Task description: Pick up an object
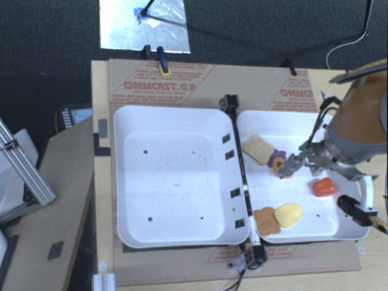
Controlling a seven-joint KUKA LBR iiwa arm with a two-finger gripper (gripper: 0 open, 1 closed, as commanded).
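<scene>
Reaching into the right bin (303, 117), I set my gripper (291, 164) low beside the purple ring (277, 161) for grabbing it; whether it holds anything, I cannot tell.

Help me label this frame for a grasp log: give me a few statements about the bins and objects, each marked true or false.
1. All the objects lie in the right bin. True.
2. The yellow lemon-like piece sits at the far edge of its bin. False: it lies near the front edge, beside the brown cookie-like piece.
3. The gripper is over the left bin. False: it is over the right bin, at the small purple and orange object.
4. The red-orange object lies apart from the tan bread-like piece. True.
5. The tan bread-like piece lies near the divider between the bins. True.
</scene>
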